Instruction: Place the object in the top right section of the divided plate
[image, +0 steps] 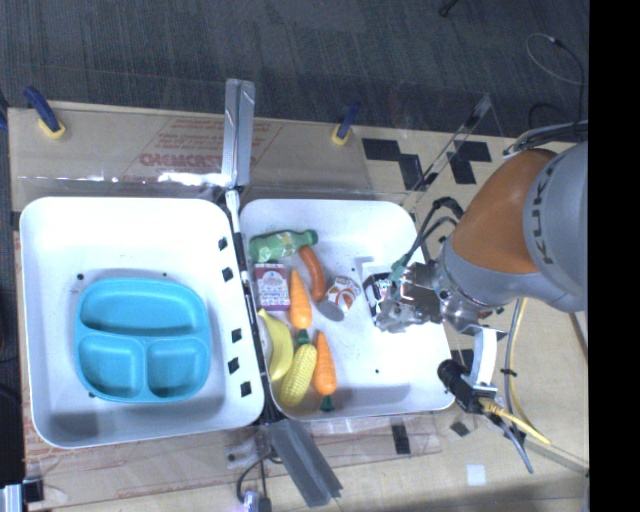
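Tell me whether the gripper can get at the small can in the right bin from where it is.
Probably yes. The gripper hangs just right of the can, with bare bin floor between them; the sausage crowds its left side.

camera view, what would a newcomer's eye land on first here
Probably the blue divided plate lying alone in the left bin. Next, the bright cluster of toy food along the right bin's left side: carrots, corn and a banana. The grey arm's hand hangs over that bin's right part.

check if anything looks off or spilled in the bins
Nothing spilled or damaged. The toy food is crowded against the right bin's left wall, and the blue divided plate sits in the left bin. The gripper is over the right bin.
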